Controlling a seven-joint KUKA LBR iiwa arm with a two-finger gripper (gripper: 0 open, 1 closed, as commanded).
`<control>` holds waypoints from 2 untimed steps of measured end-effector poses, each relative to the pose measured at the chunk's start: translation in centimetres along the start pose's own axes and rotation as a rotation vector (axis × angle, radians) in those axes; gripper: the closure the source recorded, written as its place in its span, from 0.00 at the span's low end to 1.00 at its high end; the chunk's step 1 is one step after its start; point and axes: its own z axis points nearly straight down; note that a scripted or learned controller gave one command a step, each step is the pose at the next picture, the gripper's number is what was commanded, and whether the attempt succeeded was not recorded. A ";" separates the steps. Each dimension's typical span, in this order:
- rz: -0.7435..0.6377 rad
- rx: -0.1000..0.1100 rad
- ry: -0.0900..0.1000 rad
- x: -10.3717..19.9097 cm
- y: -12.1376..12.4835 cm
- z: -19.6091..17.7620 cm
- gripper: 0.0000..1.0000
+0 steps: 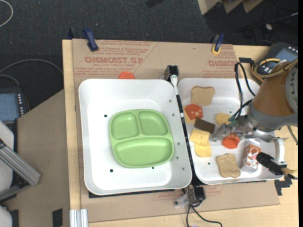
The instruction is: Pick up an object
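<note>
A board marked with red lettering covers the desk on a dark carpeted floor, and two shallow white bins sit on it side by side. The left bin carries a green divided plate; the right bin holds a scatter of toy food. The arm comes in from the right, and its gripper is down among the pieces in the middle of that right bin, just above a small red-orange piece that looks like a toy tomato; whether the gripper is apart or together I cannot tell from here. That piece is round, glossy and bright, lying near the brown cracker and the small milk carton. I'd guess it is hard, light plastic, stiff and not fragile but slippery on its curve, so it would best be taken across its widest middle, where it cannot squirt sideways.
</note>
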 end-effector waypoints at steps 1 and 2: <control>0.000 -0.006 -0.002 0.0 0.2 -1.1 1.00; -0.014 -0.019 0.000 10.5 4.4 -10.8 1.00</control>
